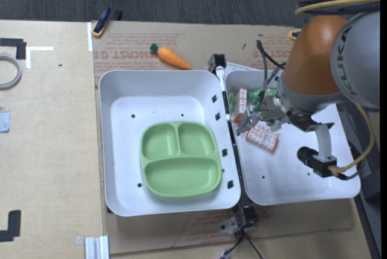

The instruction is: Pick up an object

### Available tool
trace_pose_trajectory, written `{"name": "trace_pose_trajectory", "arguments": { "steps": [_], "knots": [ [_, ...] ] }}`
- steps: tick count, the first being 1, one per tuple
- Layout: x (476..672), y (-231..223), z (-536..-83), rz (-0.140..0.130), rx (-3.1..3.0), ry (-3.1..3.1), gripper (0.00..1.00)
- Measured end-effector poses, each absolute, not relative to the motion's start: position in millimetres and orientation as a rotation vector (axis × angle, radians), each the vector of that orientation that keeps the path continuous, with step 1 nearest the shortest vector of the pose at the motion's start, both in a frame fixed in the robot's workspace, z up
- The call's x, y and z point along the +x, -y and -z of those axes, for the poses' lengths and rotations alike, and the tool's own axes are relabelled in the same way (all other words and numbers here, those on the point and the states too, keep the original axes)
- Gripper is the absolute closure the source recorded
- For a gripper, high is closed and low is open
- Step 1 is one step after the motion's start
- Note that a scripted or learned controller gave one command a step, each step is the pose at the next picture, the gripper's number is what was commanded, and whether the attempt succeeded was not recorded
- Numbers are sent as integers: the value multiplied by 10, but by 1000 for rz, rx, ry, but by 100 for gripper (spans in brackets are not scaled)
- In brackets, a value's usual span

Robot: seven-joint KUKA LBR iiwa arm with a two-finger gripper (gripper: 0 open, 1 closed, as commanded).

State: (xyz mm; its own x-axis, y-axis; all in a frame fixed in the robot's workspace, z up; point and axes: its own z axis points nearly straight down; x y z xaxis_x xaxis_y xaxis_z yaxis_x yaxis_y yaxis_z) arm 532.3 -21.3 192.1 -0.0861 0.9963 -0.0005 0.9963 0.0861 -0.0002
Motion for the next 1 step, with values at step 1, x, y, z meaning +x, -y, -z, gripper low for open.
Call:
{"name": "trace_pose_trajectory", "arguments": {
  "steps": [1],
  "knots": [
    [5323, 212, -1921, 1, 2123, -2315, 0]
  ]
}}
